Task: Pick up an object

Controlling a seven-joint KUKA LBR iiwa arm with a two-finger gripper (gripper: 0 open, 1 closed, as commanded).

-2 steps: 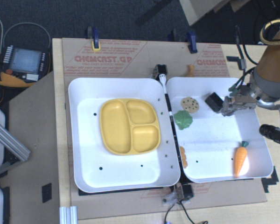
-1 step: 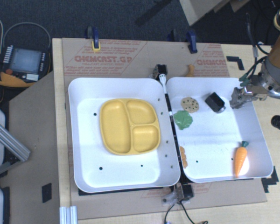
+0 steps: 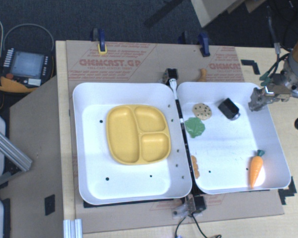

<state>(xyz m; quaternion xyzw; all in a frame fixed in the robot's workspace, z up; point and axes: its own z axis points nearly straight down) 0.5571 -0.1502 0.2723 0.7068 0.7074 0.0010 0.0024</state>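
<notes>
1. The arm comes in from the right edge of the view, its wrist bent down toward the upper right corner of the right bin (image 3: 275, 133).
2. The claw (image 3: 257, 103) hangs at that bin's right rim, near the back corner; whether it is released or clenched cannot be told, and nothing can be seen between its tips.
3. Just to the claw's left, apart from it, lies a small black block (image 3: 229, 108) on the bin floor.
4. Further left of the claw sits a round speckled cookie (image 3: 202, 111), with a green leafy piece (image 3: 194, 127) just below it, against the bin's left wall.
5. Well below the claw, near the bin's front right corner, lies an orange carrot (image 3: 257, 168) with a green top.
6. Far to the claw's left, the left bin (image 3: 89, 182) holds a yellow divided plate (image 3: 138, 133).
7. Both bins rest on the bench (image 3: 64, 133).
</notes>
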